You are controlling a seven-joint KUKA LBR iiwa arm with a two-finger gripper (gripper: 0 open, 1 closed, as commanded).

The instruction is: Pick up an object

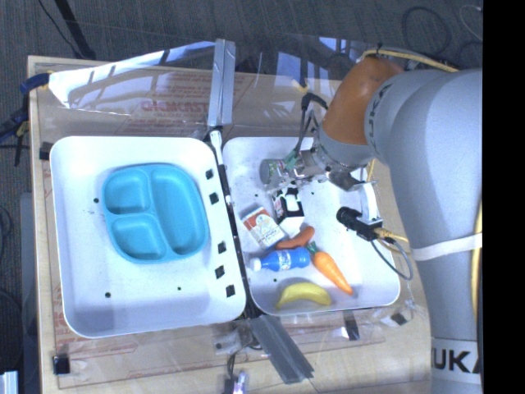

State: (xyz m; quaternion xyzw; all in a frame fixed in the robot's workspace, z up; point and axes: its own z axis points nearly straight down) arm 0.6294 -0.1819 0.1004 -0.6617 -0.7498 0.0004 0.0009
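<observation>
Objects for picking lie in the right bin (377, 290), in the lower centre-right of the frame: a small carton (262, 227) just beside a sausage (296, 237); below them a blue bottle (283, 260), an orange carrot (332, 272) and a banana (304, 295) near the bin's lower rim; the end effector (289, 195) reaches down into the upper part of this bin, just above the carton; how far it is open cannot be told, nor whether it grips anything; the left bin (82, 302) holds a blue divided tray (154, 212); both bins sit on the tabletop (123, 97).

Dark carpeted floor (164, 11) behind wooden bench (123, 347)
</observation>
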